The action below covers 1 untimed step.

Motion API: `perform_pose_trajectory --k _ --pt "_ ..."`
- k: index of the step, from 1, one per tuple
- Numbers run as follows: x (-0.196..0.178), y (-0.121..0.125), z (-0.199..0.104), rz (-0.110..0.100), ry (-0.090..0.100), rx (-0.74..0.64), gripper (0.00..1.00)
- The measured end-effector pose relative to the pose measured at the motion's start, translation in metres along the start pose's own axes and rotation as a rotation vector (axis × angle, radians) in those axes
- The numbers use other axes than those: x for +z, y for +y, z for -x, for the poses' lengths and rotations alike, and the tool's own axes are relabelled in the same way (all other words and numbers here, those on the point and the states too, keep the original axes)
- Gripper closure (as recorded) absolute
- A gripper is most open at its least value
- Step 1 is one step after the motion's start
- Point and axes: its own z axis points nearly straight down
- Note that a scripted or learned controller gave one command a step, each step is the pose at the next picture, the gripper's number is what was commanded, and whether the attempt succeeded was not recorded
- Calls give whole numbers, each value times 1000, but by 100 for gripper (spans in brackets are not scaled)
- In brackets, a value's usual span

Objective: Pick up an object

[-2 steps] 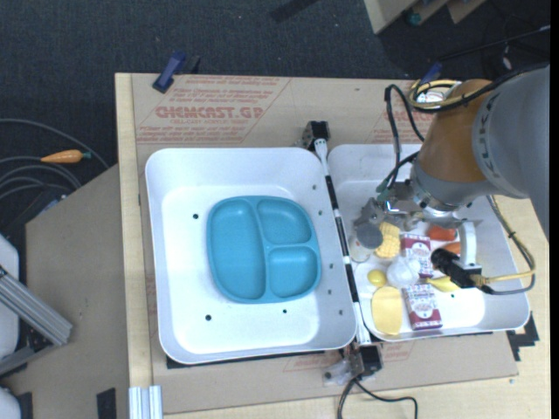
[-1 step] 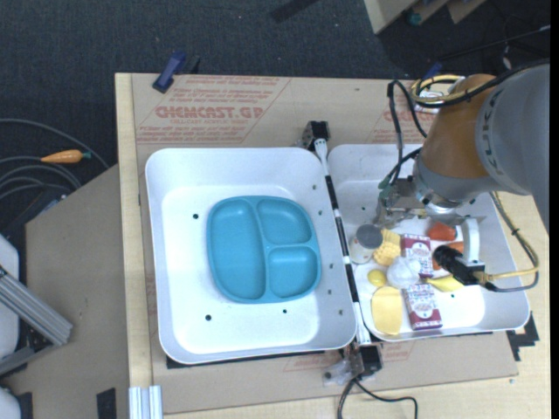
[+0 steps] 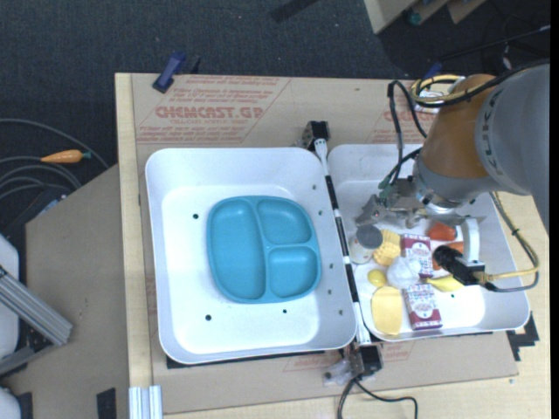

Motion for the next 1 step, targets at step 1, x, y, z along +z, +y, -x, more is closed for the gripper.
perform_pose_trajectory --k 1 --pt "10 20 -1 2 -1 -2 0"
